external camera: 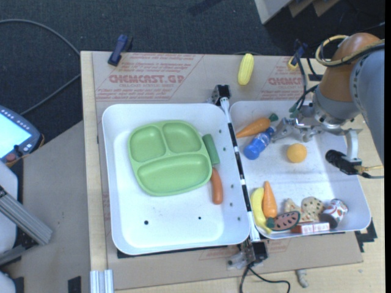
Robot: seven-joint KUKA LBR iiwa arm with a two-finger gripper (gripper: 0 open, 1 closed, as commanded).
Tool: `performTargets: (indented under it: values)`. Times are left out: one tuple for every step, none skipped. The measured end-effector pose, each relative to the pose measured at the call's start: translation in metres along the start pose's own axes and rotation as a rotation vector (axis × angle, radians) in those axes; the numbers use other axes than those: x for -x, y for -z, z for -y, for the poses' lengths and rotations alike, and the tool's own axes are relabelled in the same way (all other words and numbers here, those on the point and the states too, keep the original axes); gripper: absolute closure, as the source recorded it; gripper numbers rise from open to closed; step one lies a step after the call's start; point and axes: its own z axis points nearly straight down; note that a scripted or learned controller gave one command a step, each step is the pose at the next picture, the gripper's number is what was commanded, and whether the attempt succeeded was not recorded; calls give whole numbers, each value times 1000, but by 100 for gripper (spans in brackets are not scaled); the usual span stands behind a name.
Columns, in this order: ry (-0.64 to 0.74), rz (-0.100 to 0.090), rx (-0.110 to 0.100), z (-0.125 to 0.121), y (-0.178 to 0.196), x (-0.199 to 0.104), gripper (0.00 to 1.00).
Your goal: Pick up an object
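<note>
Brown cardboard covers the bench under two white bins, and nearest the camera, along the right bin's front edge, lie a banana, a small carrot, a watermelon slice, crackers and a red-and-white packet. Farther back in that bin an orange ball sits apart from a blue bottle and a long carrot, while the left bin holds a green divided plate, a green stick touching its right rim and an orange sausage. At the right bin's far side the gripper hangs low just behind the ball with nothing visibly in it, whether spread or pressed together cannot be told, and a yellow corn cob lies on the cardboard beyond
</note>
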Motion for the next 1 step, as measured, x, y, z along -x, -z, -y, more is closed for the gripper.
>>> performTargets:
  values:
    - [-1,1,-1,30,-2,9,0]
